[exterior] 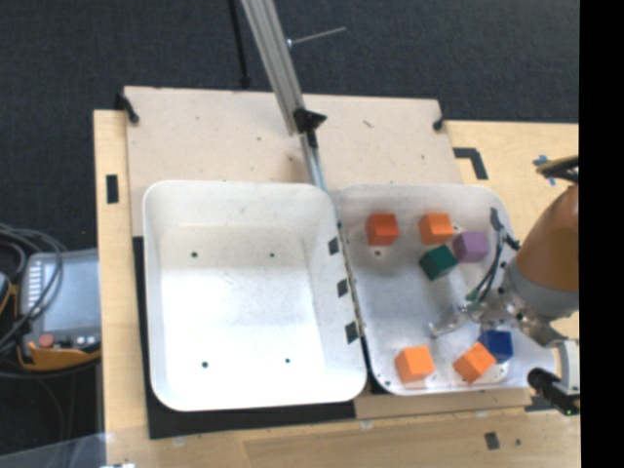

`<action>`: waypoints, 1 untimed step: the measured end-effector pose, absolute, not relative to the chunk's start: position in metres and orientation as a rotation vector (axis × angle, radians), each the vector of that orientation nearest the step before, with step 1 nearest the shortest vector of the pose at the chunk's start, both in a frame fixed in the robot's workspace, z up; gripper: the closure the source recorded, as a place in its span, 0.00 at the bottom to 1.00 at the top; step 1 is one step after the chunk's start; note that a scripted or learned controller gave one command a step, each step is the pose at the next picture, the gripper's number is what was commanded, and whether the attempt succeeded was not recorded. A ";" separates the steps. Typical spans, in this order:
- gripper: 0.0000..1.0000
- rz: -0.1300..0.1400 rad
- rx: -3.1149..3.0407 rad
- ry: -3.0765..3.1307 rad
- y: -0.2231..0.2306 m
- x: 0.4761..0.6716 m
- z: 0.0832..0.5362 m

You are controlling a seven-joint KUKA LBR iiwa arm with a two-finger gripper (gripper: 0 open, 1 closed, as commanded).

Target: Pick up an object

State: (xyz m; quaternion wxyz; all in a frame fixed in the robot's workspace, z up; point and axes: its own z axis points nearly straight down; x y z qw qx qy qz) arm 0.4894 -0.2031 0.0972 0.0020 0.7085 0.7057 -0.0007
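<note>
Camera view
Arm: the grey arm with its orange band (554,247) reached in from 3 o'clock over the right bin's outer edge.
Gripper: the gripper (458,317) sat low over the right bin (390,295), near its middle-right floor; whether it was open or closed could not be told.
Held object: nothing could be seen between the gripper's tips.
Blue cube (497,343): small, dark blue, just beside the gripper at its 4 o'clock, partly hidden under the wrist.
Orange cubes: one (382,228) at the bin's 11 o'clock, one (436,227) at 12 o'clock, one (414,363) at 6 o'clock, one (475,362) at 5 o'clock, just beside the blue cube.
Green cube (438,260): dark green, tilted, near the bin's centre, at 11 o'clock from the gripper.
Purple cube (471,246): pale purple, touching or just beside the green cube on its 2 o'clock side.
Left bin (244,291): white, shallow, with dark specks on the floor.
Bench (283,130): pale board, a metal rail (278,57) running toward 12 o'clock.
</note>
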 end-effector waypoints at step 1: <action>1.00 0.007 2.229 2.205 -0.203 0.491 0.110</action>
